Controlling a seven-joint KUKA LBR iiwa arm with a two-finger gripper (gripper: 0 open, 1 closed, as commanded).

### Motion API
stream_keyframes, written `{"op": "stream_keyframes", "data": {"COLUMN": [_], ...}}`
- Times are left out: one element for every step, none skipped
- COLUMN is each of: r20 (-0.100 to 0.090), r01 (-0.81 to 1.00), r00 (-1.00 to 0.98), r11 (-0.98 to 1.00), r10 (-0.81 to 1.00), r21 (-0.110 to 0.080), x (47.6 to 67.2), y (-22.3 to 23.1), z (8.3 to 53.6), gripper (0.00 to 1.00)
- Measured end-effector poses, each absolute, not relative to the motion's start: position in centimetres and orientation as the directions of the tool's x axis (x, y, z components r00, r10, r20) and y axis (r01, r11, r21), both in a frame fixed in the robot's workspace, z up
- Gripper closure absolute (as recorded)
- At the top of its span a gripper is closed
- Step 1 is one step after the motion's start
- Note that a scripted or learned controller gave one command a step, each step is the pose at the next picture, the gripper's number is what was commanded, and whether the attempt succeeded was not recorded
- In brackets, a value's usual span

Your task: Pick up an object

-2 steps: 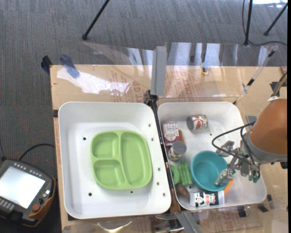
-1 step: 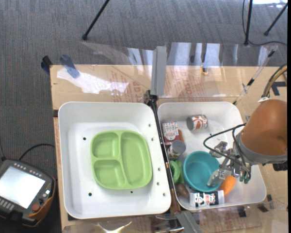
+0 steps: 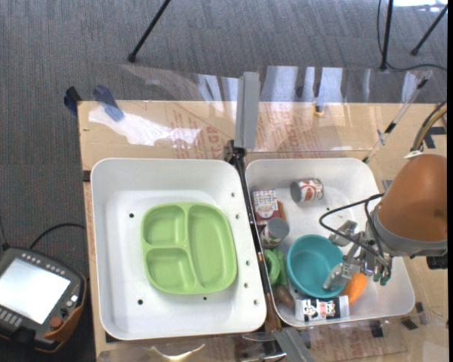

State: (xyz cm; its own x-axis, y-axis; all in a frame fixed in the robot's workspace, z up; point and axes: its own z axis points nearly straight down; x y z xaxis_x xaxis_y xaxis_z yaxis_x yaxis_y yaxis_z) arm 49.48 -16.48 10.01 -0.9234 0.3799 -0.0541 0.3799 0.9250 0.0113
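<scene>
Two white bins sit side by side on the bench (image 3: 136, 130). The left bin (image 3: 113, 225) holds a green divided plate (image 3: 189, 247) lying flat near its middle. The right bin (image 3: 362, 176) holds a cluster of small things: a red and white can (image 3: 308, 191) on its side toward the far wall, a small printed carton (image 3: 264, 202) by the divider, a round tin (image 3: 274, 232) just below that, a green item (image 3: 275, 266) at the divider's edge, a teal bowl (image 3: 313, 265) near the bin's middle, an orange carrot-like piece (image 3: 355, 286) just right of the bowl, and a flat black and white packet (image 3: 322, 308) against the near wall. The arm (image 3: 415, 202) reaches in from the right, its gripper (image 3: 346, 270) low over the bowl's right rim, beside the carrot piece. Whether the gripper's fingers are apart or together cannot be told from here, and nothing is seen between them. A handheld screen unit (image 3: 30, 292) lies on the floor at the lower left.
</scene>
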Motion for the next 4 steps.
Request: {"op": "stream_keyframes", "data": {"r20": [-0.053, -0.054, -0.054, -0.055], "r01": [0.396, 0.428, 0.424, 0.425], "r00": [-0.917, -0.902, -0.904, -0.903], "r11": [0.918, 0.903, 0.906, 0.905], "r10": [0.396, 0.428, 0.424, 0.425], "r21": [0.014, 0.011, 0.01, 0.01], "x": [49.37, 49.2, 49.23, 49.2], "y": [-17.35, -17.32, -17.28, -17.17], "z": [9.97, 9.99, 9.99, 10.01], "gripper": [0.0, 0.0, 0.0, 0.0]}}
